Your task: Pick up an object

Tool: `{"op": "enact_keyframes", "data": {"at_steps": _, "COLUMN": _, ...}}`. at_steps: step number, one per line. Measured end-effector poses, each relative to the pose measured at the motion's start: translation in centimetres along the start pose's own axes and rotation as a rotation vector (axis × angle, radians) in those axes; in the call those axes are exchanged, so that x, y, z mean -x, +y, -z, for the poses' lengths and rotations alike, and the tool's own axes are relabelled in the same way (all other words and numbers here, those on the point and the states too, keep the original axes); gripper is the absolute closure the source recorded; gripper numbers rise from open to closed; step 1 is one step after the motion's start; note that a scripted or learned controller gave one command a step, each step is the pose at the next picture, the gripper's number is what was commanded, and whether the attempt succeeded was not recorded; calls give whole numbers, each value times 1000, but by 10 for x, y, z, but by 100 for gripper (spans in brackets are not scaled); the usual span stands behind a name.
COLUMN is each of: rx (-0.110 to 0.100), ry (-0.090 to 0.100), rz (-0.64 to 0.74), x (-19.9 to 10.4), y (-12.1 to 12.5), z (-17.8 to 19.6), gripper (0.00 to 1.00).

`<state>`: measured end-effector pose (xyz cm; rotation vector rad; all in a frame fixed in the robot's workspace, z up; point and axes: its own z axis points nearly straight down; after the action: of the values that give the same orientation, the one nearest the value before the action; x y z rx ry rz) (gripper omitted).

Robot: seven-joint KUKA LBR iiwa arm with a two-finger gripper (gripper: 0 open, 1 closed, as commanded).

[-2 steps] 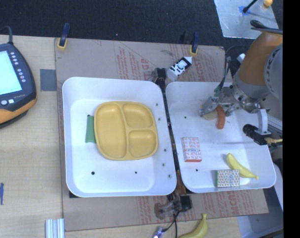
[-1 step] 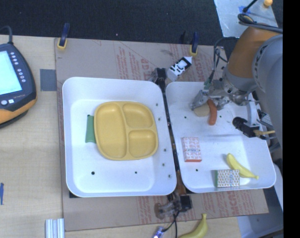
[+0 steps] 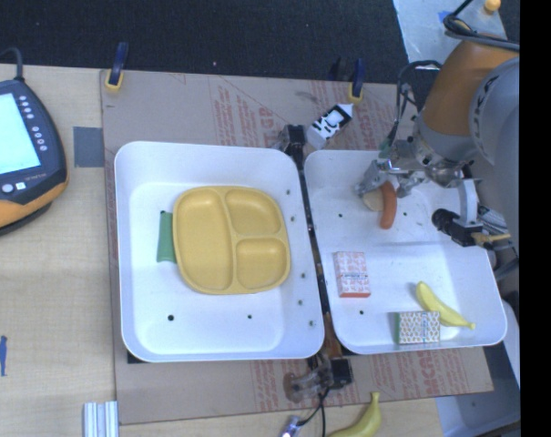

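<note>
My gripper [image 3: 388, 182] hangs over the far part of the right bin [image 3: 466, 262], on the grey arm that comes in from the right. A reddish sausage [image 3: 387, 209] points down from between its fingers, which are shut on its upper end. A tan rounded piece [image 3: 372, 199] shows just left of the sausage. Lower in the same bin lie a pink-and-white box [image 3: 352, 273], a small yellow banana [image 3: 442, 306] and a greenish box [image 3: 417, 327].
The left bin [image 3: 147, 317] holds a yellow divided plate [image 3: 231, 239] with a green strip [image 3: 166, 237] at its left edge. A control pendant [image 3: 11, 153] lies at far left. Another banana [image 3: 366, 419] lies on the bench in front. A black-and-white object [image 3: 330, 123] sits behind the bins.
</note>
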<state>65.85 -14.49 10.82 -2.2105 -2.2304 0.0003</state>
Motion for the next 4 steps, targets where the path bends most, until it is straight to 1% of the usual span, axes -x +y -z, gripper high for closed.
{"op": "enact_keyframes", "data": {"at_steps": 1, "rx": -2, "ry": -1, "rz": -4, "x": -48, "y": -2, "z": 22, "gripper": 100}}
{"op": "enact_keyframes", "data": {"at_steps": 2, "rx": -1, "ry": -1, "rz": -5, "x": -69, "y": -48, "z": 106, "gripper": 100}}
{"op": "enact_keyframes", "data": {"at_steps": 3, "rx": -3, "ry": -1, "rz": -6, "x": -46, "y": -94, "z": 117, "gripper": 100}}
{"op": "enact_keyframes", "data": {"at_steps": 4, "rx": -3, "ry": -2, "rz": -5, "x": -70, "y": -152, "z": 128, "gripper": 100}}
